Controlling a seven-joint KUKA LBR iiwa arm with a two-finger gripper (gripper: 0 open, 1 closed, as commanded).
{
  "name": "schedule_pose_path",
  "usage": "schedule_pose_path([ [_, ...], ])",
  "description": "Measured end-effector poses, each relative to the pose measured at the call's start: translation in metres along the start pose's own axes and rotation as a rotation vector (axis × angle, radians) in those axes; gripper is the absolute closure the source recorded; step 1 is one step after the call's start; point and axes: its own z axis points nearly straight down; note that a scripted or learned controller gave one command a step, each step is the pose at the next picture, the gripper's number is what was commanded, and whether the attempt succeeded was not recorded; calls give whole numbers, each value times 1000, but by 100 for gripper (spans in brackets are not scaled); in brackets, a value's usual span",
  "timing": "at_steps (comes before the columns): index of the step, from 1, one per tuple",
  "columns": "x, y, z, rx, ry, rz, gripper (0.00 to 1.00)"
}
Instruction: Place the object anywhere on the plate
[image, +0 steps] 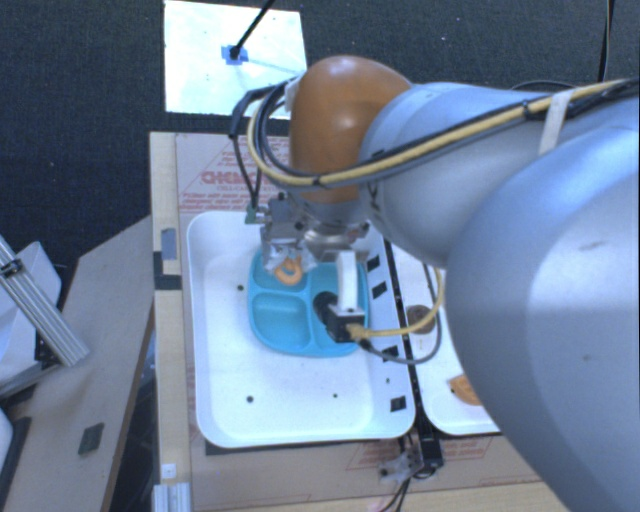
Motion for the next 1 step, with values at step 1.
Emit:
schedule_pose_path([
  [1, 0, 0, -1, -1, 0, 1, 0],
])
